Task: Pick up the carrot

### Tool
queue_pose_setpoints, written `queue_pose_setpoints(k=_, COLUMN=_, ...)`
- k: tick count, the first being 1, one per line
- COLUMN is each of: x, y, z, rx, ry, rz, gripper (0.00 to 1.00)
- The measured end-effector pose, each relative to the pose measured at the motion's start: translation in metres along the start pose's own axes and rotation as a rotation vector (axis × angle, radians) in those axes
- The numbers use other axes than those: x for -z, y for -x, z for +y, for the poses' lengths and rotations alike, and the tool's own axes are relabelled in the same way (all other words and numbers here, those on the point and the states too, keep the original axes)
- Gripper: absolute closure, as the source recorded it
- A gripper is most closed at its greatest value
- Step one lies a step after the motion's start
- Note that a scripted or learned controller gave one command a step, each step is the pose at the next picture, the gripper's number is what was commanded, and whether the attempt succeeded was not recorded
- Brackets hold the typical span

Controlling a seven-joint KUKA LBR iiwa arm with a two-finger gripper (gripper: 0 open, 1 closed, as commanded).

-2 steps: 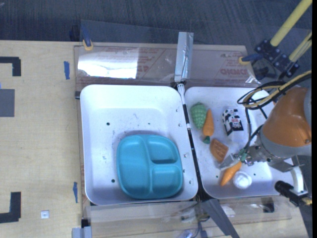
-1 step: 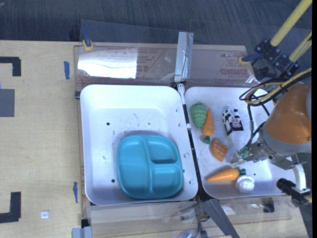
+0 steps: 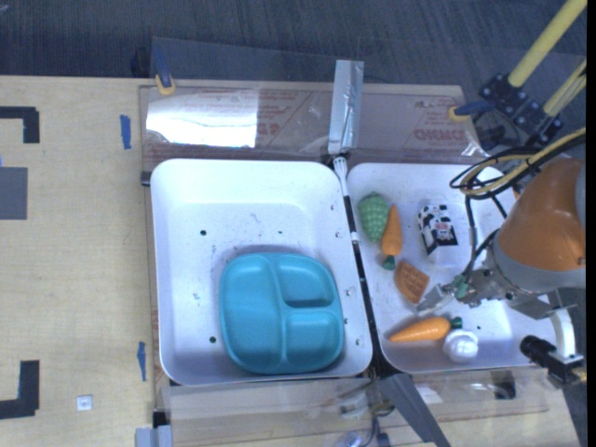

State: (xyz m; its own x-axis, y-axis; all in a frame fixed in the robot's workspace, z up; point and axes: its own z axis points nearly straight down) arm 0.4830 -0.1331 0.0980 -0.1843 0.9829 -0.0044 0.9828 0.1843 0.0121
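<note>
The carrot (image 3: 419, 330) is orange with a green stub at its right end. It lies on its side near the front of the right bin (image 3: 484, 182). My gripper (image 3: 451, 292) hangs just above and behind it, a little to its right, under the orange-banded wrist. Its metal fingers (image 3: 432, 296) look spread open with nothing between them. The carrot is apart from the fingers and rests on the bin floor.
A white round piece (image 3: 460, 346) touches the carrot's green end. A brown waffle-like piece (image 3: 411, 280), a smaller orange cone (image 3: 392, 233), a green knobbly vegetable (image 3: 372, 215) and a black-and-white toy (image 3: 437, 226) lie farther back. The left bin (image 3: 186, 203) holds a blue divided plate (image 3: 279, 324).
</note>
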Motion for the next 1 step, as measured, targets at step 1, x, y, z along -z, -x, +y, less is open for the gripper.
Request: queue_pose_setpoints(k=1, x=-0.0122, y=-0.0055, z=0.1016, rx=-0.149, ry=-0.007, rz=0.003, gripper=0.00)
